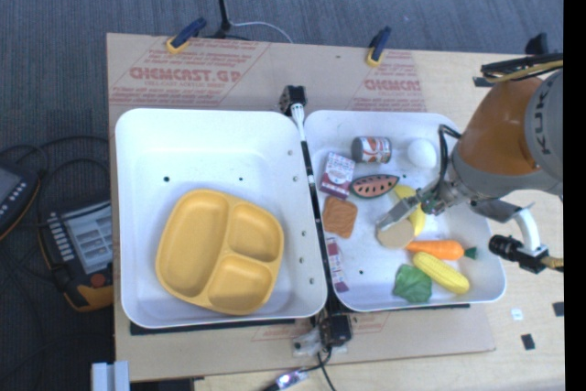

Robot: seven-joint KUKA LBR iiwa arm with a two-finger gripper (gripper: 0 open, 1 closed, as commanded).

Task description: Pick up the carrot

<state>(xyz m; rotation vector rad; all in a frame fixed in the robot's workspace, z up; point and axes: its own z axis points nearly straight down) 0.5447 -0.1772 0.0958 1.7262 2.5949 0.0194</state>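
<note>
Where the carrot (438, 248) lies, in the right bin (366, 288) near its front right, corn (441, 272) sits just in front of it and a green leafy piece (413, 284) beside that. The gripper (399, 215) is just behind-left of the carrot; finger state cannot be determined.

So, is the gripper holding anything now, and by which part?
It cannot be told. The gripper is low in the right bin, just above the carrot, which lies flat on the bin floor.
</note>
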